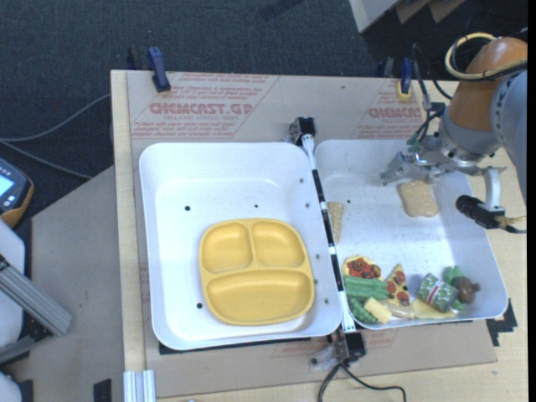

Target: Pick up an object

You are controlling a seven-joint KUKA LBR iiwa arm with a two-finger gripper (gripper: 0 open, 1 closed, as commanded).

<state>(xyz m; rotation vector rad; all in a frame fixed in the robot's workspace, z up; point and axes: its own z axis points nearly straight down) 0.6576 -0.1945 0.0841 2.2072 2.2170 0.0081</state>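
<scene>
A tan bread slice (417, 199) lies flat in the upper part of the right bin (368, 162). My gripper (415, 172) hangs just above the slice's far edge, with its fingers (392, 173) spread open and nothing between them. The grey arm with its orange band (494, 61) reaches in from the upper right. Several toy foods sit piled at the right bin's near edge: a pizza slice (362, 267), green beans (365, 288), a yellow piece (377, 311), a green can (435, 291) and a brown-and-green piece (461, 286).
A yellow divided plate (255, 270) rests in the left bin (167, 182). A thin tan piece (336, 219) lies against the wall between the bins. A black part of the arm (479, 211) sticks out over the right bin's right rim.
</scene>
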